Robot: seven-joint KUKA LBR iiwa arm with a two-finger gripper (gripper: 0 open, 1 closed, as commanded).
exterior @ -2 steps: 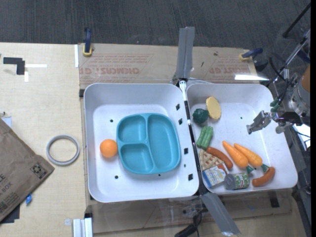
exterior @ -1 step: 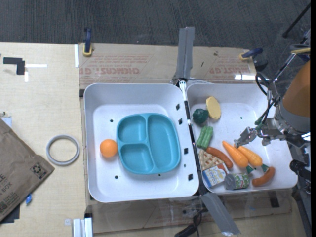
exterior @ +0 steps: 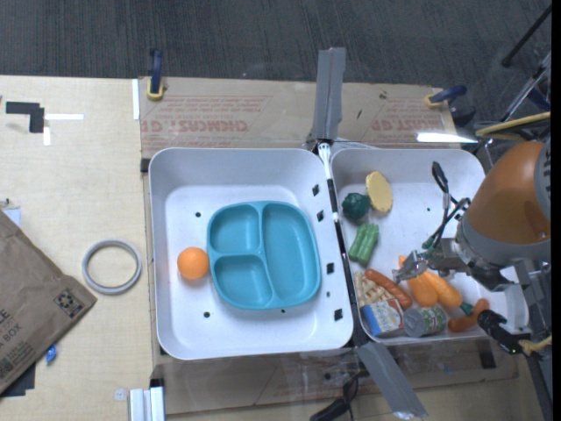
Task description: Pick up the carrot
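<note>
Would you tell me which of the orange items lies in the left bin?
The round orange ball: it lies alone in the left bin beside the blue tray, while the carrot lies in the right bin.

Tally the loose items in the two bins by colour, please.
Orange: 4 - orange ball, long carrot, chunky piece, small carrot
Green: 2 - dark, light
Yellow: 1
Teal: 1 - plate
Packaged: 2 - box, can
Total: 10

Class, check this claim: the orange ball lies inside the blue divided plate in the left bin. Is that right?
Not quite. The camera view shows the orange ball in the left bin but beside the blue divided plate, at its left edge, not inside it.
</note>
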